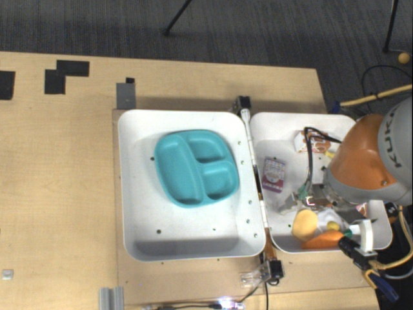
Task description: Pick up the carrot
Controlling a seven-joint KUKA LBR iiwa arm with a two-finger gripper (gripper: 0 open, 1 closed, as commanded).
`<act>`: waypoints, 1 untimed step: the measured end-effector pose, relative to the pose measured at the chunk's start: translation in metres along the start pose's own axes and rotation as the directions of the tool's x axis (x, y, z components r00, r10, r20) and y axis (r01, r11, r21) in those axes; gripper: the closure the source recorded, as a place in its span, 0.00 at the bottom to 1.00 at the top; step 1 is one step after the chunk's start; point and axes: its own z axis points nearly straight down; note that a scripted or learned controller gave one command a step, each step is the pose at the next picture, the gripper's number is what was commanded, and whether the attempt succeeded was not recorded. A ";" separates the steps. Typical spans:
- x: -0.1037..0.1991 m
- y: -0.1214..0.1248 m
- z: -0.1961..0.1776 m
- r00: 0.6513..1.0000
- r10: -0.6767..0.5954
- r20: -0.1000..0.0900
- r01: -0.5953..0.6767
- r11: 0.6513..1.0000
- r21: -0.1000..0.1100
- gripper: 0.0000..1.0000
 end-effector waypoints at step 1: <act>0.006 0.003 0.000 0.936 -0.353 0.002 0.353 0.936 -0.002 0.00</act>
